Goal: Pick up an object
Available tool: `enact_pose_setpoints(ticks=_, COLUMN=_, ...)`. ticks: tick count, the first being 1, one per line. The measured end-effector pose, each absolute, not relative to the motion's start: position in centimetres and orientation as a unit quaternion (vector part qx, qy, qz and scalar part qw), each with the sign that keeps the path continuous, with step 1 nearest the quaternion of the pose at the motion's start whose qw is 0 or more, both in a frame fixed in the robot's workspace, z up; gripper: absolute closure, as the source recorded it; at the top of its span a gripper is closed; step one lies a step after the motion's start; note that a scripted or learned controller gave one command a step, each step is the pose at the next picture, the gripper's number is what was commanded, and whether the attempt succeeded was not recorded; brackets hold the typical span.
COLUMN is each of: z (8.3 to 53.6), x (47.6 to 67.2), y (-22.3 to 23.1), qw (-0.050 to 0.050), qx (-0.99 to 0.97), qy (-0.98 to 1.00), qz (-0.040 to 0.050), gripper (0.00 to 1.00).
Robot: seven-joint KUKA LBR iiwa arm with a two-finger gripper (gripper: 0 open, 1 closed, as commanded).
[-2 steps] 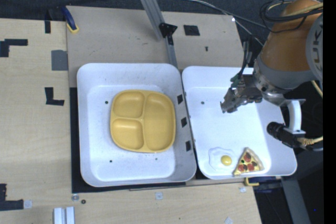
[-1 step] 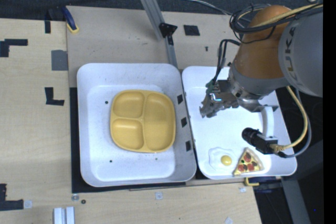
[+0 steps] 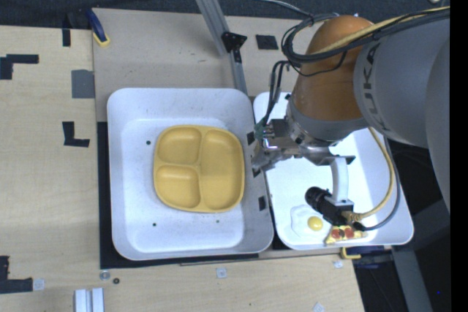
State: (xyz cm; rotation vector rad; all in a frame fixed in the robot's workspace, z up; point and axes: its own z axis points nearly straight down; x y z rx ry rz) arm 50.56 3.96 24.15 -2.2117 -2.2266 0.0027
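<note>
A yellow divided plate point(image 3: 199, 167) lies flat in the middle of the left bin point(image 3: 131, 230). In the right bin point(image 3: 387, 223), near its front edge, sit a white toy fried egg with a yellow yolk point(image 3: 307, 221) and a small red and orange item point(image 3: 344, 234). My gripper point(image 3: 262, 148) hangs low over the seam between the two bins, just right of the plate's right rim. The wrist and arm hide most of the right bin's floor. Nothing shows between the fingers.
A slanted grey metal pole point(image 3: 212, 4) crosses above the left bin's back right corner. The bins' shared walls point(image 3: 265, 193) run directly under the gripper. Black tape marks dot the wooden bench point(image 3: 44, 157) on the left.
</note>
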Motion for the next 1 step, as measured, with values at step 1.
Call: enact_pose_setpoints(ticks=1, z=22.67, x=50.58, y=8.64, qw=0.002, qx=-0.705, qy=-0.709, qz=0.0017, gripper=1.00)
